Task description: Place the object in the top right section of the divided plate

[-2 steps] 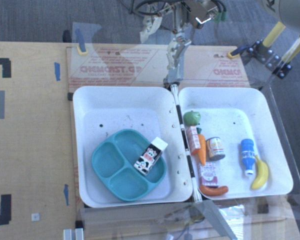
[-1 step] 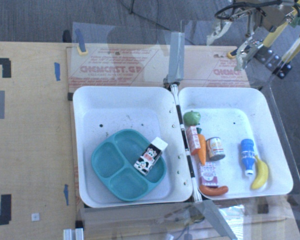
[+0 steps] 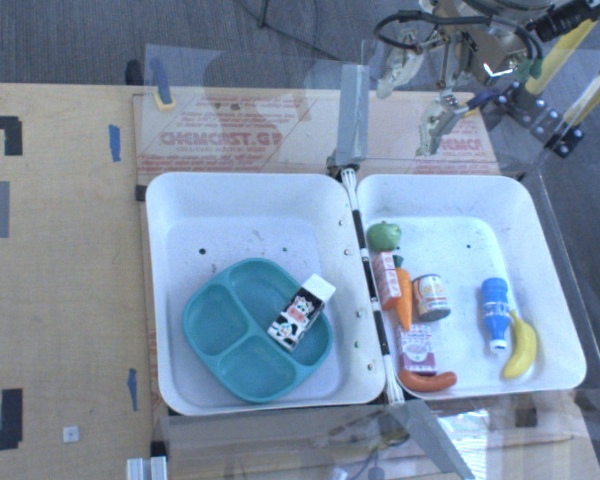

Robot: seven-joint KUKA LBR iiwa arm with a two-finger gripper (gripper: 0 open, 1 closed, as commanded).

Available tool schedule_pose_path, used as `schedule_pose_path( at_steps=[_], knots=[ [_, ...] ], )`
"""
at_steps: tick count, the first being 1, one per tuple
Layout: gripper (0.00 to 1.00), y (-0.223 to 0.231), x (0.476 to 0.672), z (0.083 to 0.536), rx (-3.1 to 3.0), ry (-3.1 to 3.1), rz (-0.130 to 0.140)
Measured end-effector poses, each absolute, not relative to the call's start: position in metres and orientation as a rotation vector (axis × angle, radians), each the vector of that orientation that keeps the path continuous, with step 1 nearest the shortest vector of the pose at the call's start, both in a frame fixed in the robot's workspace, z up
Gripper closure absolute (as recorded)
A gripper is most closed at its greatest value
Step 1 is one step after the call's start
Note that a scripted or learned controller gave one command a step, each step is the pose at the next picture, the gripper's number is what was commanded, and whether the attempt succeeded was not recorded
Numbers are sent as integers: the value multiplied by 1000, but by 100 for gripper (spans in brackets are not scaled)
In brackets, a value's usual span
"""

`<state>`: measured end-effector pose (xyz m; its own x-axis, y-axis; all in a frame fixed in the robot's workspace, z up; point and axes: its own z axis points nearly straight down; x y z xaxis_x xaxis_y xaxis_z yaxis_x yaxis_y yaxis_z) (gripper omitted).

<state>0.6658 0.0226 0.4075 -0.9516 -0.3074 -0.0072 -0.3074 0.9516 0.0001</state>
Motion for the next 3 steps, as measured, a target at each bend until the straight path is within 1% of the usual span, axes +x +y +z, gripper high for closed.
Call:
schedule_pose_path(
  at_steps=[1,2,3],
  knots=[
    [0,2,668,438,-808,3023,-1],
    [0,8,668,438,-807,3023,-1],
    [0,-28,627,438,-975,2978,-1]
  ],
)
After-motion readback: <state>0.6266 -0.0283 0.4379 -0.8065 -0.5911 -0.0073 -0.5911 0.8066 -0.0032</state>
